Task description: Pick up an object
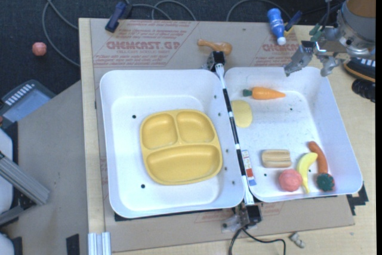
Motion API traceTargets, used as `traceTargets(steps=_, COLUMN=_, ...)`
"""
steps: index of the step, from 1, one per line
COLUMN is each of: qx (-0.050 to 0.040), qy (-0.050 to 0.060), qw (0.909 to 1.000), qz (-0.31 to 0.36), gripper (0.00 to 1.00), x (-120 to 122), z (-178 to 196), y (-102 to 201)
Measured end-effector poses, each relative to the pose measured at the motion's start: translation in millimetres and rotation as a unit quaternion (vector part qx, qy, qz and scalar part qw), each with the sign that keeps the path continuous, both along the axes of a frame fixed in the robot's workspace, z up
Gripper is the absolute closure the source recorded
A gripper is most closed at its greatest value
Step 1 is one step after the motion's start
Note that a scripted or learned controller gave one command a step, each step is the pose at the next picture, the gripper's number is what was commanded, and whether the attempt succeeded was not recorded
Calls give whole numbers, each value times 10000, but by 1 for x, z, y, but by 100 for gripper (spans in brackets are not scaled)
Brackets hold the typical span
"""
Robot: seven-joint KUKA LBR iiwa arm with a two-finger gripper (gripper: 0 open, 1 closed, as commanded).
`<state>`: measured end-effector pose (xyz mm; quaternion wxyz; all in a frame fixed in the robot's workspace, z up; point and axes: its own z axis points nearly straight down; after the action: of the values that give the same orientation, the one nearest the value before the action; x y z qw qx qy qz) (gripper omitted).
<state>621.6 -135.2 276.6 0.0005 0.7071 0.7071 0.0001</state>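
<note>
My gripper hovers over the far right corner of the right bin, open, its two grey fingers spread with nothing between them. An orange carrot lies just below and left of it. A pale yellow round piece rests against the bin's left wall. Near the front lie a tan bun, a red ball, a banana, an orange-red sausage shape and a small green piece. The left bin holds a yellow divided plate.
A blue bottle and a brown wooden piece lie on the board behind the bins. A blue clamp sits at the board's far left corner. Cables run across the dark floor, where a pink ball rests.
</note>
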Motion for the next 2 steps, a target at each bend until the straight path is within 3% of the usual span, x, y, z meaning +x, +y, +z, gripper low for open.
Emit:
traceTargets(steps=1, qx=7, qy=17, qw=10000, qz=4, gripper=0, x=44, z=-119, y=18)
traceTargets(steps=2, qx=-7, qy=-31, qw=10000, qz=5, gripper=0, x=47, z=-179, y=-8)
